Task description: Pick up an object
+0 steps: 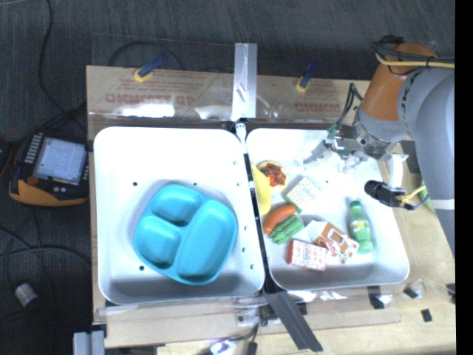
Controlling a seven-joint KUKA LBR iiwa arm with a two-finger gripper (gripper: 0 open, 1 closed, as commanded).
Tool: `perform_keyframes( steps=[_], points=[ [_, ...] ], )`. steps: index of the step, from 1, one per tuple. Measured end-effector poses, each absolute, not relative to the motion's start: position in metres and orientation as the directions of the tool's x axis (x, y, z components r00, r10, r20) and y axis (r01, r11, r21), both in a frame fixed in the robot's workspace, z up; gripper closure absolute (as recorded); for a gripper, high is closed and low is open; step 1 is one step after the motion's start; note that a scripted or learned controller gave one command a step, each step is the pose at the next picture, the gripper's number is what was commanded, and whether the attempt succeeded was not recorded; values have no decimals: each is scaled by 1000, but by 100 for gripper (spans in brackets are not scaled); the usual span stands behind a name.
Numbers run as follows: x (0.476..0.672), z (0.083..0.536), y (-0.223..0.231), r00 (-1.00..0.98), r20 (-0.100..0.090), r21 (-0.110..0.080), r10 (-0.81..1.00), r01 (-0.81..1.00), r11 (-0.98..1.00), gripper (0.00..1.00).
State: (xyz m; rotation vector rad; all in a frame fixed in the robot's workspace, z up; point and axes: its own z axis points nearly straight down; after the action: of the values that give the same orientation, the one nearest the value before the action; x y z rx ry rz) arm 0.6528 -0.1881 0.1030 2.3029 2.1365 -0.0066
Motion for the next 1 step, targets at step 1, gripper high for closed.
perform_keyframes(
  steps=[1],
  points=[
    [596, 92, -208, -10, 6, 15, 1000, 1000, 10, 0]
  ],
)
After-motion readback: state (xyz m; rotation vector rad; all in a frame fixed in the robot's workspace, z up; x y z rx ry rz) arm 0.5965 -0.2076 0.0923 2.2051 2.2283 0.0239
